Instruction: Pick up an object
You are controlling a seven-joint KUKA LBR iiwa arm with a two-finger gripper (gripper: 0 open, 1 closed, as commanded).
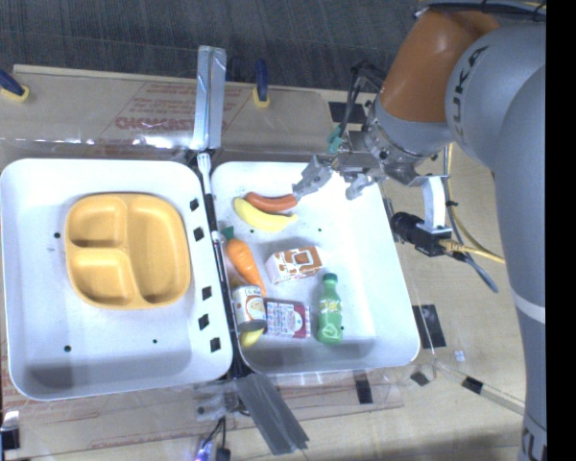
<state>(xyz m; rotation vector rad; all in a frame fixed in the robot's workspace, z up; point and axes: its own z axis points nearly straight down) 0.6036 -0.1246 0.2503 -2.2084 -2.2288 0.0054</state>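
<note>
While the grey arm (504,161) reaches in over the counter (298,113), you can see nothing has been lifted yet: the pick is still ahead. The left bin (29,353) holds a yellow divided plate (128,250). The right bin (389,277) carries every candidate: a banana (261,219) with a sausage (271,201) resting on it, a carrot (243,261), a small carton (295,264), a green bottle (328,308), a red packet (286,318) and a can (249,307). The end effector (335,181) hangs spread and bare above the bin's far edge, just beside the sausage. You'd likely need a descent and a close.
</note>
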